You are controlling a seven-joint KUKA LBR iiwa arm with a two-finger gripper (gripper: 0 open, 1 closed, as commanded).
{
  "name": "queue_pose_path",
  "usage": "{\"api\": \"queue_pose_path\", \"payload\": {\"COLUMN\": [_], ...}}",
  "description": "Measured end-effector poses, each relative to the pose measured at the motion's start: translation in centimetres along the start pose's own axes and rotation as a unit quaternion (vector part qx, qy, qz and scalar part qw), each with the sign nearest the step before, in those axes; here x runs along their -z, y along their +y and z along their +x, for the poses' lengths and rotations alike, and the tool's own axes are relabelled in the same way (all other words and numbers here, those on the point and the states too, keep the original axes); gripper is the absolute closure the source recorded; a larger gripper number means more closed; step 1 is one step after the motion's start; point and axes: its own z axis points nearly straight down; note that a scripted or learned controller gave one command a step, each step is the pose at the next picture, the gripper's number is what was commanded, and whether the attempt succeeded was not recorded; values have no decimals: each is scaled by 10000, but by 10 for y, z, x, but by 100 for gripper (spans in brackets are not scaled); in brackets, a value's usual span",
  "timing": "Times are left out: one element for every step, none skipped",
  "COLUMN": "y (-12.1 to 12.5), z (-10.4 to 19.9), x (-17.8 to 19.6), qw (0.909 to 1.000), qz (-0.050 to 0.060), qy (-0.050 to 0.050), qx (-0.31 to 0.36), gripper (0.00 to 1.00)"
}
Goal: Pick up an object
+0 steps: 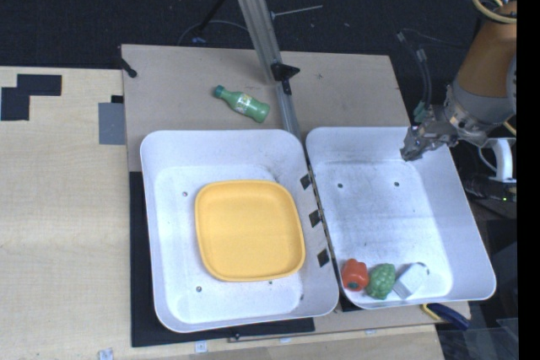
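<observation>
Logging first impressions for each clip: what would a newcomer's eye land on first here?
The yellow plate stands out most, lying flat in the middle of the left bin. Next come the red object, green object and small white-grey piece clustered at the right bin's near edge, far from the gripper over that bin's far right corner. A green bottle lies on the bench behind the bins.

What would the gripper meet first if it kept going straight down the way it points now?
Most likely the bare floor of the right bin near its far edge. The gripper points down and slightly left there, with no object under it; the red, green and white items sit at the bin's near edge. Height above the floor is unclear.
</observation>
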Motion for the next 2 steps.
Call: {"api": "queue_pose_path", "payload": {"y": [0, -27], "z": [-1, 54], "x": [35, 36], "qw": [10000, 10000], "qz": [7, 15], "qy": [2, 8], "qx": [-4, 17], "gripper": [100, 100]}}
